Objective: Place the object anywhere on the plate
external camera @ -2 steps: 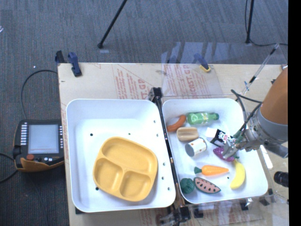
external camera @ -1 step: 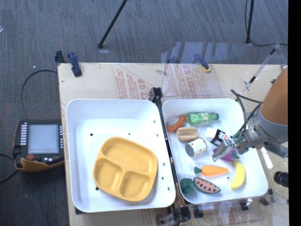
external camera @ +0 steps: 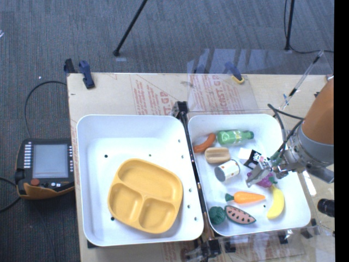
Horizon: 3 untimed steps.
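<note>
Nearest the camera, along the front edge of the right white bin (external camera: 294, 125), lie a dark green broccoli-like toy (external camera: 217, 214) at the front-left corner and a red watermelon slice toy (external camera: 240, 215) just beside it. Behind them rest an orange carrot toy (external camera: 249, 197) and, toward the right wall, a yellow banana toy (external camera: 276, 203). Further back sit a white cylindrical cup (external camera: 227, 170), a tan hot-dog bun toy (external camera: 217, 155), an orange-red sausage toy (external camera: 204, 142) and a green plastic bottle (external camera: 234, 137) near the back edge.

The grey two-finger gripper (external camera: 260, 173) is low in the right bin's middle-right area, above a purple grape-like toy (external camera: 265, 180) and beside a small black-and-white item (external camera: 253, 158). Whether the pincer is wide, narrow or gripping anything cannot be told; the parts blur together there.

The yellow compartment plate (external camera: 145, 195) lies in the left white bin (external camera: 98, 141), toward its front, with nothing on it. So the task looks barely begun: no object is clearly lifted, and picking, carrying across the divider and releasing onto the plate all remain.
</note>
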Tool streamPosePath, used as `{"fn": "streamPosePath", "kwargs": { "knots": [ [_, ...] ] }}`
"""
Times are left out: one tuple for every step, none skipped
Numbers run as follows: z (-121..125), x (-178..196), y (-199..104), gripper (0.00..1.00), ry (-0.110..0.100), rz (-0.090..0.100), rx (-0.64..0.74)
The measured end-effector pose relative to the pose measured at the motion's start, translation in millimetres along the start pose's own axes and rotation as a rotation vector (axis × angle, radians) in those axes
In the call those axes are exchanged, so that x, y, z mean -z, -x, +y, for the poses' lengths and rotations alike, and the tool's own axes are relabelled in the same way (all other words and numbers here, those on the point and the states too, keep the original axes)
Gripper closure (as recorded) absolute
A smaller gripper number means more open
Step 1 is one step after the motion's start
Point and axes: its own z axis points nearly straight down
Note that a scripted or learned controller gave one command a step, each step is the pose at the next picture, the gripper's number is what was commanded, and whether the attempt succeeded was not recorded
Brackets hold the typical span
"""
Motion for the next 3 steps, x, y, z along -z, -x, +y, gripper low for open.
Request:
{"fn": "streamPosePath", "kwargs": {
  "knots": [
    [1.2,-161.4,4.4,0.0,0.014,-0.014,0.435],
    [1.0,-161.4,4.8,0.0,0.014,-0.014,0.433],
    [1.0,-161.4,4.8,0.0,0.014,-0.014,0.433]
  ]
}}
